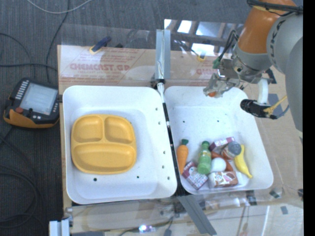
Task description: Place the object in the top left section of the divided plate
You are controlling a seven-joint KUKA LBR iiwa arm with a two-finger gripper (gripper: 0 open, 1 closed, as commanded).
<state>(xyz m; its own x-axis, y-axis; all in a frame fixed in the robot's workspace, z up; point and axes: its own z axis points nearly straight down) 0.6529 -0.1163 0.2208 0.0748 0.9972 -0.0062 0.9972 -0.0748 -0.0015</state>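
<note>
Teach pendant (32,103) on floor at 9 o'clock, beside worktop (108,65). Right bin (197,112): carrot (182,155), green bottle (204,158), banana (242,162) clustered w/ other bits at 5 o'clock.

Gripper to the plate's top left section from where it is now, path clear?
Probably yes. The gripper hangs over the right bin's far edge; between it and the yellow divided plate in the left bin stands just the low ridge where the bins meet. The top left section holds nothing.
</note>
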